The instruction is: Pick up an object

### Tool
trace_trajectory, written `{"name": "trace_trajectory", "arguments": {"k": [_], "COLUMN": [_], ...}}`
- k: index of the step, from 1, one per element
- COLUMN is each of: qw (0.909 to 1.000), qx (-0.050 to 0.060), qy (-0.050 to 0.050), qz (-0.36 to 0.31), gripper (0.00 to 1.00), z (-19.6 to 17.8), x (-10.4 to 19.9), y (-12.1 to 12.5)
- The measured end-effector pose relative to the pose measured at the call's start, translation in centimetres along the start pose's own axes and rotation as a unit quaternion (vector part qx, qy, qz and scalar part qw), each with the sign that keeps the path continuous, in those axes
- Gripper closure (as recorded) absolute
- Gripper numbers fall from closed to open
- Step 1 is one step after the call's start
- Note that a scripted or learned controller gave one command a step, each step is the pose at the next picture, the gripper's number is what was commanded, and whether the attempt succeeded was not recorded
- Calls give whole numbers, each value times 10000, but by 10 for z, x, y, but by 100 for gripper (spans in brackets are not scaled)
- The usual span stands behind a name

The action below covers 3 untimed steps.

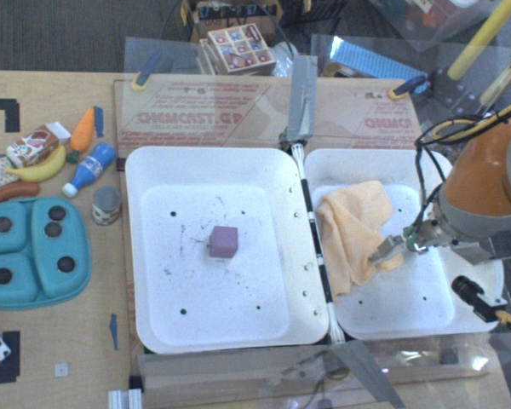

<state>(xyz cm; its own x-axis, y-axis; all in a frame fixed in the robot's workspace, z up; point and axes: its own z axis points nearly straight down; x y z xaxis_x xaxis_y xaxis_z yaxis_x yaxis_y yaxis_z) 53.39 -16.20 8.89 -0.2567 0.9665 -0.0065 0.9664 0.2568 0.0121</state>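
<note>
A small purple cube (223, 242) rests near the middle of the left bin (153, 177). A crumpled orange cloth (351, 228) lies against the left side of the right bin (392, 313). My gripper (387, 251) reaches in from the right and is low over the cloth's right edge, with its fingertips touching or just above the fabric. Whether cloth is between the fingers cannot be made out.
Left of the bins the bench holds toy food, a small blue bottle (88, 168), a tin can (106, 204) and a teal tray (32, 251). A metal divider (301, 100) stands behind the gap between the bins. Cardboard lies behind the bins.
</note>
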Motion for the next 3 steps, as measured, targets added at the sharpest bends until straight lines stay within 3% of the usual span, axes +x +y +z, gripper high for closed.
{"name": "trace_trajectory", "arguments": {"k": [1,2,3], "qw": [9994,9999,9988], "qx": [23,53,20], "qy": [4,7,16], "qz": [338,-127,-492], "gripper": [0,0,0], "z": [2,3,1], "x": [-37,-26,35], "y": [53,132,108]}}
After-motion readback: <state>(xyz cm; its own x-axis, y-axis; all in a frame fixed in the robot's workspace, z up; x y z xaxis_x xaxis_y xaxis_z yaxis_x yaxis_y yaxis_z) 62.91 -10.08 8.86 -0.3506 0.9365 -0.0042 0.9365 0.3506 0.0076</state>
